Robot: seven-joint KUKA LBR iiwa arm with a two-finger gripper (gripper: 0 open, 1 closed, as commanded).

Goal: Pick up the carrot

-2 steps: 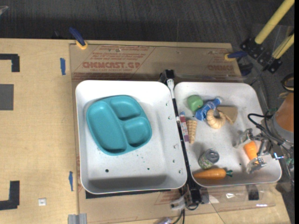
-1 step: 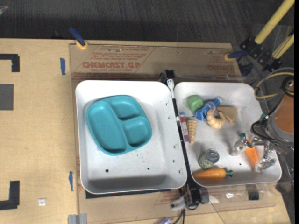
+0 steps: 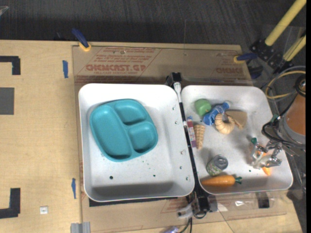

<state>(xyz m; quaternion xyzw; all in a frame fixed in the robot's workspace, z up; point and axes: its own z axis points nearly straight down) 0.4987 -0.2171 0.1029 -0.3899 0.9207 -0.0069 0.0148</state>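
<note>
The carrot [image 3: 221,180] is orange with a green stem end pointing right. It lies flat along the front wall of the right bin [image 3: 252,92]. My gripper [image 3: 264,157] hangs low over the right side of that bin, near its right wall. It is to the right of the carrot and a little behind it, apart from it. Nothing of the carrot is covered.
A small round tin [image 3: 217,164] stands just behind the carrot. Further back lie a green piece [image 3: 202,106], a blue item [image 3: 214,113], a croissant [image 3: 224,124] and a cone [image 3: 199,136]. The left bin [image 3: 97,178] holds a teal divided tray [image 3: 124,128].
</note>
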